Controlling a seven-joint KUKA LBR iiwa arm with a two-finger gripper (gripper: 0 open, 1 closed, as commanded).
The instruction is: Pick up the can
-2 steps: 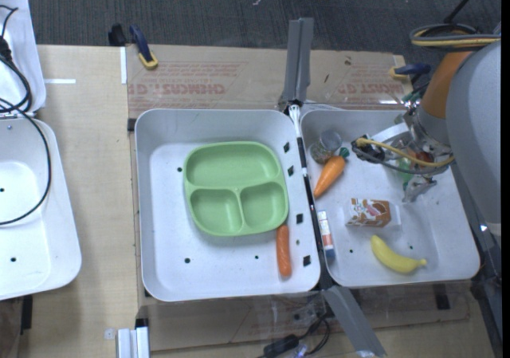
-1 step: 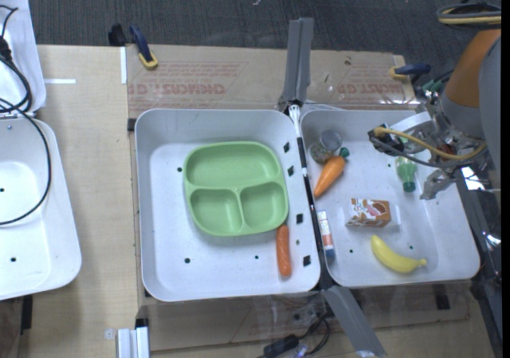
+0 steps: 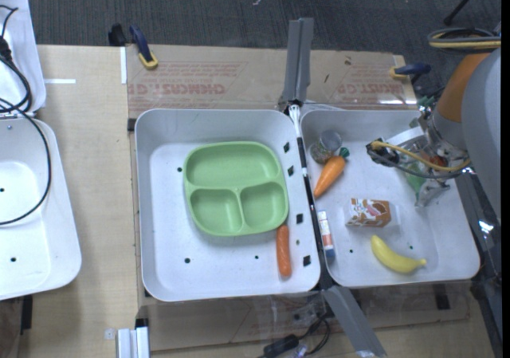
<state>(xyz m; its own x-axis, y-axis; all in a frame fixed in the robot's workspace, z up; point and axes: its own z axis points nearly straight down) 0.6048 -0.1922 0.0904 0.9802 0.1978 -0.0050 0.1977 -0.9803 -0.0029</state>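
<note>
Can (image 3: 329, 142) sits in the upper-left corner of the right bin (image 3: 351, 262), carrot (image 3: 331, 174) just beside it. My pincer (image 3: 428, 187) hangs at the bin's right side, well apart from the can. Open or closed: can't tell. Carrot likely crowds the grasp.

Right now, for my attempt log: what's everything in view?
left bin: one, white, bench left
right bin: one, white, beside it
plate: one, green, middle of left bin
orange stick: one, orange, left bin, by plate's near-right corner
can: one, grey, right bin's far-left corner
carrot: one, orange, green top, right bin, just nearer than can
box: one, brown and white, right bin's middle
banana: one, yellow, right bin's near side
marker: one, white with blue end, along right bin's left wall
arm: one, grey with orange band, from right
end effector: one, dark, over right bin's right side
</note>
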